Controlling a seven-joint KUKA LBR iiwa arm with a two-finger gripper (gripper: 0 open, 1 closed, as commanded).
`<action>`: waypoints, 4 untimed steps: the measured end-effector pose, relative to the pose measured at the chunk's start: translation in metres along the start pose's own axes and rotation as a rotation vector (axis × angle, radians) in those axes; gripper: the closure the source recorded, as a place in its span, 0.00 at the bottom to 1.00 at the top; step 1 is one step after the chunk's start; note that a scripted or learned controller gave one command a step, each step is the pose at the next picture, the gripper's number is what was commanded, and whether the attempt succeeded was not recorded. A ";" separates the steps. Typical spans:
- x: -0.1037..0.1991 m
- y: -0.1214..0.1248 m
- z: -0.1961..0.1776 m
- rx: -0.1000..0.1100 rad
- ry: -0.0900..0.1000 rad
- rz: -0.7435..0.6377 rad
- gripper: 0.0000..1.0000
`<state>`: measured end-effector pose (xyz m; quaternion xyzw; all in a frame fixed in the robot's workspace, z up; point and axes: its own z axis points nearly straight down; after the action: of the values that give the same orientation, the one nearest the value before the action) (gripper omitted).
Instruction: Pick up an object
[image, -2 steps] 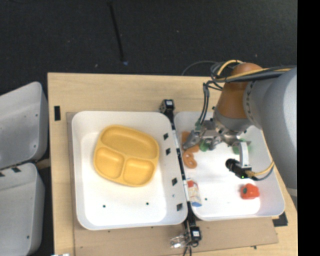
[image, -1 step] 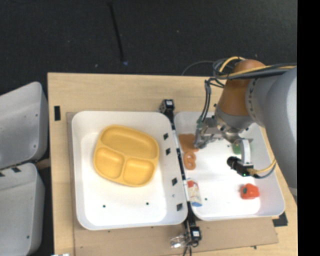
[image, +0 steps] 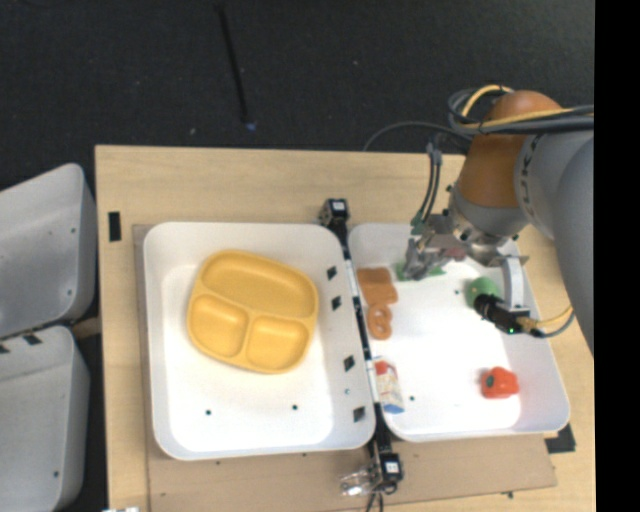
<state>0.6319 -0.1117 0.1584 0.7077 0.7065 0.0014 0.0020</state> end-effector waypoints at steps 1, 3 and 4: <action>-0.001 -0.001 -0.064 -0.002 0.000 -0.004 1.00; 0.048 0.000 -0.127 0.006 0.001 -0.008 1.00; 0.096 -0.011 -0.116 0.008 0.001 -0.007 1.00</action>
<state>0.6202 -0.0152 0.2745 0.7051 0.7091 -0.0010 -0.0010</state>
